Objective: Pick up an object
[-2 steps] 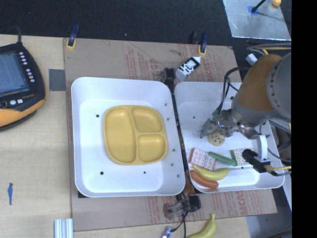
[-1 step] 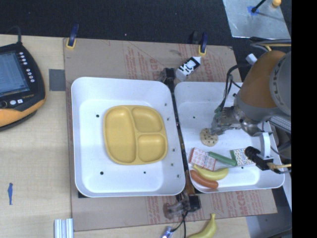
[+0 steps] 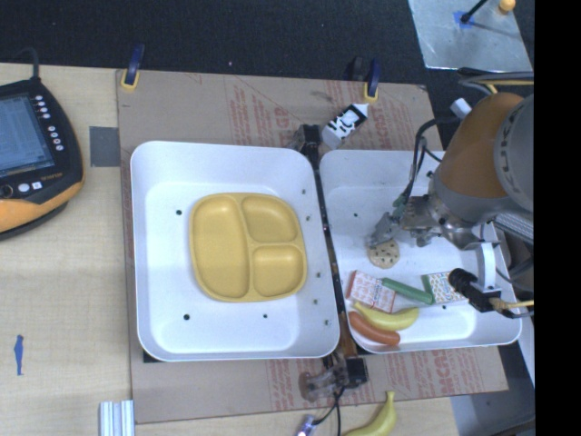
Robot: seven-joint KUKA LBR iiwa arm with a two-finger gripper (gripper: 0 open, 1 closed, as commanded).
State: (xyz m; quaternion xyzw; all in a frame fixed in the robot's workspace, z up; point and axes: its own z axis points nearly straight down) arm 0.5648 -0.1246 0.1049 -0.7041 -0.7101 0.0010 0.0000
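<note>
My gripper (image 3: 388, 232) hangs low in the right bin (image 3: 349, 182), reaching in from the right under the grey arm with its orange band (image 3: 479, 157). Directly below its tip lies a round speckled cookie (image 3: 384, 256); whether they touch I cannot tell. Near the bin's front edge lie a red-and-white packet (image 3: 366, 290), a green stick (image 3: 407, 291), a small checked packet (image 3: 439, 286), a yellow banana (image 3: 388, 317) and a red sausage (image 3: 373, 331).
The left bin (image 3: 154, 243) bears a yellow divided plate (image 3: 247, 245). A teach pendant (image 3: 32, 157) rests at the far left of the bench. A second banana (image 3: 379, 417) lies outside the bins at the front. A black-and-white tag (image 3: 346, 123) sits behind the bins.
</note>
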